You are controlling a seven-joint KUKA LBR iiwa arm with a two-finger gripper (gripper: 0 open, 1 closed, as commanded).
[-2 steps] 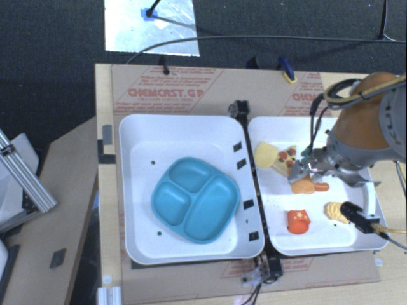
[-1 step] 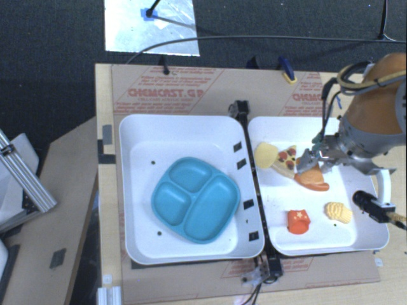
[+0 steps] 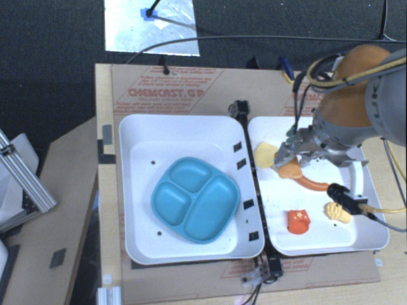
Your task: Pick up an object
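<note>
A divided plate [image 3: 194,199] lies in the left bin [image 3: 137,189]; the right bin [image 3: 369,234] holds several small items.

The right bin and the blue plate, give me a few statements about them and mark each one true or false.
1. The blue divided plate lies in the left bin. True.
2. The small red object sits on the plate. False: it lies in the right bin.
3. The gripper is over the right bin. True.
4. The plate is round with one compartment. False: it has three compartments.
</note>
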